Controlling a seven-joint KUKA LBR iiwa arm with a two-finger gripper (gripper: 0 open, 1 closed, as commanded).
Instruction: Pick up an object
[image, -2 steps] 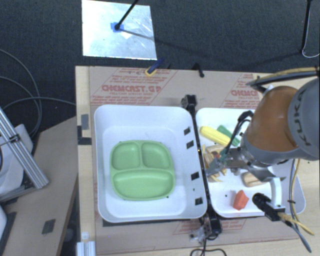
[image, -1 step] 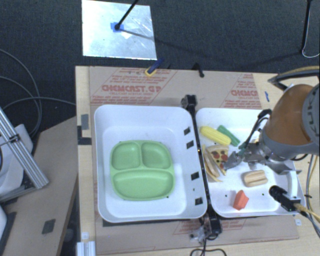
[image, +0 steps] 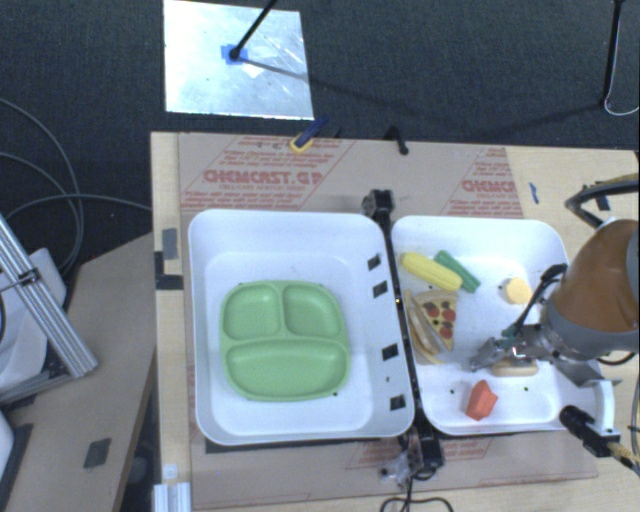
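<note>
The jaws (image: 495, 352) are hanging low in the right white bin (image: 548, 238); how wide they are standing I cannot tell. A small orange-red wedge-shaped toy (image: 481, 400) is lying just below them, apart, with a pizza-slice toy (image: 436, 322) lying to their left.

the two white bins, left (image: 200, 300) and right (image: 545, 240), are looking like smooth moulded plastic with a soft sheen. the green divided plate (image: 285, 340) is showing a matt, even plastic surface. the bench top (image: 270, 175) is appearing as flat brown cardboard, dull, with red printing. at the upper left of the frame a silvery sheet (image: 235, 60) is gleaming like brushed metal or foil. the toy corn (image: 430, 270), pizza slice (image: 437, 320) and orange piece (image: 481, 400) are looking like slightly glossy plastic. the arm's band (image: 605, 280) is shining smooth orange-brown; the pincer (image: 497, 353) is looking like dull grey metal.
</note>
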